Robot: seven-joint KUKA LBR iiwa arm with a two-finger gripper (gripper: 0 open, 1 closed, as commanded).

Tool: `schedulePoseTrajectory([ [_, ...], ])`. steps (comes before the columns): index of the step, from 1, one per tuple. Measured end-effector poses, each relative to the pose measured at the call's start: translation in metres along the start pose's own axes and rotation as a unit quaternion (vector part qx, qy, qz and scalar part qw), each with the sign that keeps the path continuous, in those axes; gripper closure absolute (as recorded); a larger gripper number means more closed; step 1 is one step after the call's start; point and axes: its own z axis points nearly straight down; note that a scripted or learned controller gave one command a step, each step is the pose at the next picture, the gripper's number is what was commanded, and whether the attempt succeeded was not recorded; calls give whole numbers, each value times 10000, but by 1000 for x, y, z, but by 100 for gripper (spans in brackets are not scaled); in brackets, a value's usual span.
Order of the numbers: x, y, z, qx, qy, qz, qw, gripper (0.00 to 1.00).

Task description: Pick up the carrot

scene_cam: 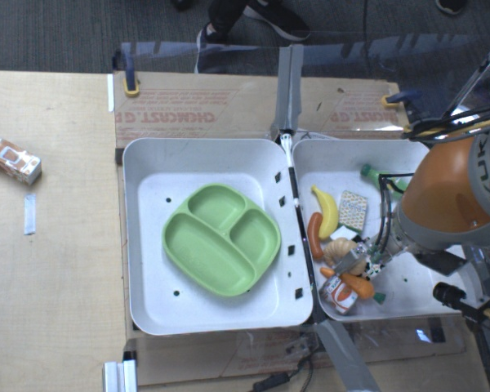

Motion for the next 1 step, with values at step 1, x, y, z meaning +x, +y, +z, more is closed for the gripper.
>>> schedulePoseTrajectory([
  [1, -1, 0, -9, -2, -9, 2, 10000, 100],
])
